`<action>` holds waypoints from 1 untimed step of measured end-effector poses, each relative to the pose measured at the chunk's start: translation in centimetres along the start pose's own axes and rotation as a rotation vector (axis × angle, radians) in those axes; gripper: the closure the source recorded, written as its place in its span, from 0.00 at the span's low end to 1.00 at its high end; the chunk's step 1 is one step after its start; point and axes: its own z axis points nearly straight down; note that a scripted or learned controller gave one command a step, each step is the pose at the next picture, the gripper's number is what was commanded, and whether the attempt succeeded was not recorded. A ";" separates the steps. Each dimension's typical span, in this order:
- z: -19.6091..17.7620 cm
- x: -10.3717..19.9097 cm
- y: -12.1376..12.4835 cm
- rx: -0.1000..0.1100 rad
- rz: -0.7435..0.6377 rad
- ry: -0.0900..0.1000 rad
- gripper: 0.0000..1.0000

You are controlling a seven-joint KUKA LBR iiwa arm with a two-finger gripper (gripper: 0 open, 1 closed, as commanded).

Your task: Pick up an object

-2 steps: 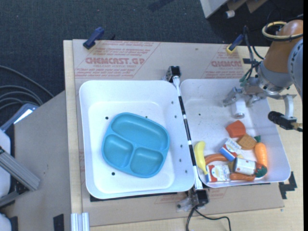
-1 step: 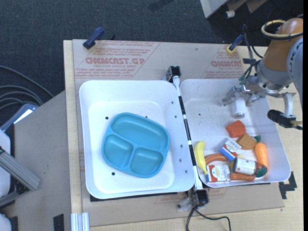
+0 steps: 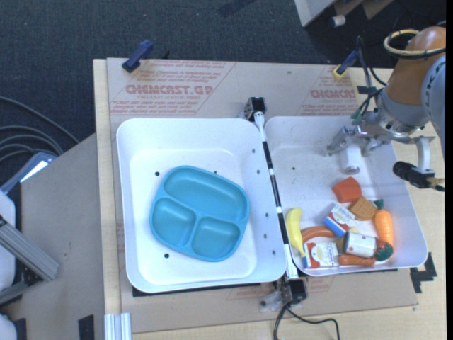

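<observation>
Glossy white bins (image 3: pixel 212 129); smooth blue divided tray (image 3: pixel 199 212); pincer (image 3: pixel 352 163) state unclear.

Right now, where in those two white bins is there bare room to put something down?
Right bin: bare white floor at the far left, between the divider and the end effector. Its near end is crowded with toy food. Left bin: a bare strip surrounds the blue tray.

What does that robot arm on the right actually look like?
The arm is a rounded grey body with a broad orange band. Thin black and yellow cables loop around it. At its tip sits a small grey metal gripper with pale fingers, and a black fitting juts out beside it.
</observation>
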 end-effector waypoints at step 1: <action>0.0 0.1 0.0 -0.001 0.000 -0.001 0.00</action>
